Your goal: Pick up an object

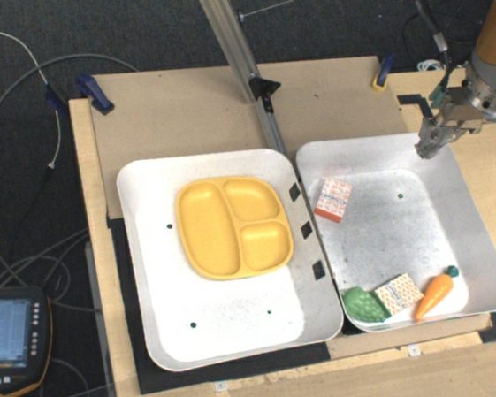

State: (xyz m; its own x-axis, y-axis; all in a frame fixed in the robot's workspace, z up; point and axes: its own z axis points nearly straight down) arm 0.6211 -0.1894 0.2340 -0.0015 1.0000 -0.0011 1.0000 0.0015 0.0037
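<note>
Nearest the camera, along the right bin's [462, 204] front edge, lay a green toy [364, 304], a patterned block [398, 293] and a toy carrot [433, 296], its long axis slanting, leafy end toward the right corner. A small box [333, 199] sat near the left wall. The gripper [431, 143] hung at the back right corner, apparently narrow, holding nothing. Crowded items risked a glancing, failed grasp.

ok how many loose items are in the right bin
4. A small pink-and-white box lies near the right bin's upper left. Along its near edge sit a green item, a patterned block and a toy carrot. None looks hidden.
</note>
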